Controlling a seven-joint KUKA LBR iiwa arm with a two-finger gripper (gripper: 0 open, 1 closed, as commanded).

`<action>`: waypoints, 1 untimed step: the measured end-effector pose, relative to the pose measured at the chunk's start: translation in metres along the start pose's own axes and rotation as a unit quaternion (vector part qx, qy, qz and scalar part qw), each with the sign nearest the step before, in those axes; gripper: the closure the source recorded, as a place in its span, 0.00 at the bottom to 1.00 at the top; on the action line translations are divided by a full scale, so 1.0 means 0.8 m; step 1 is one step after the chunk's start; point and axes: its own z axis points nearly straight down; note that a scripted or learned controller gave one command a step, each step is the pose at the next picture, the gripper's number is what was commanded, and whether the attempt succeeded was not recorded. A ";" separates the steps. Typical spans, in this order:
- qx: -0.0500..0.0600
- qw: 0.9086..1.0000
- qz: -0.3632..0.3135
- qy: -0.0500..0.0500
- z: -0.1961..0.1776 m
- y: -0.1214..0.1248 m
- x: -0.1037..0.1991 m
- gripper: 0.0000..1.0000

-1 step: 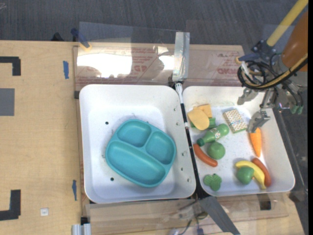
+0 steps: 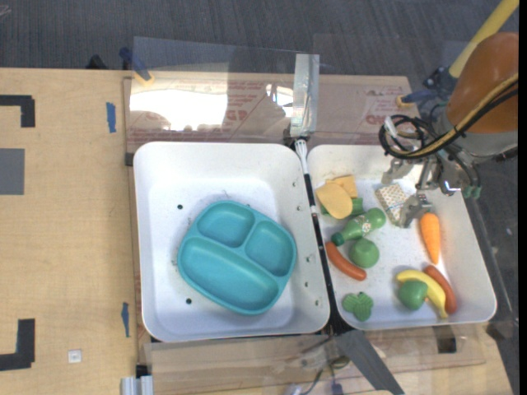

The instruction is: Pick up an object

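A toy broccoli floret (image 2: 357, 304) lies nearest the camera, at the front edge of the right bin (image 2: 482, 278), with a green pepper (image 2: 411, 295), a banana (image 2: 428, 288) and a red-orange sausage (image 2: 440, 284) bunched together to its right. Behind them lie a red chili (image 2: 345, 260), a green ball (image 2: 364, 253), a cucumber-like piece (image 2: 360, 225) and yellow cheese wedges (image 2: 338, 197). An orange carrot (image 2: 430, 234) lies just below the gripper (image 2: 409, 204), which hangs low over a pale speckled piece (image 2: 394, 196) near the bin's back; whether its fingers are apart or together cannot be told. The left bin (image 2: 156, 179) holds a teal divided plate (image 2: 236, 256).
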 end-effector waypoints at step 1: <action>0.003 1.000 -0.011 -0.011 0.071 -0.059 0.032 0.00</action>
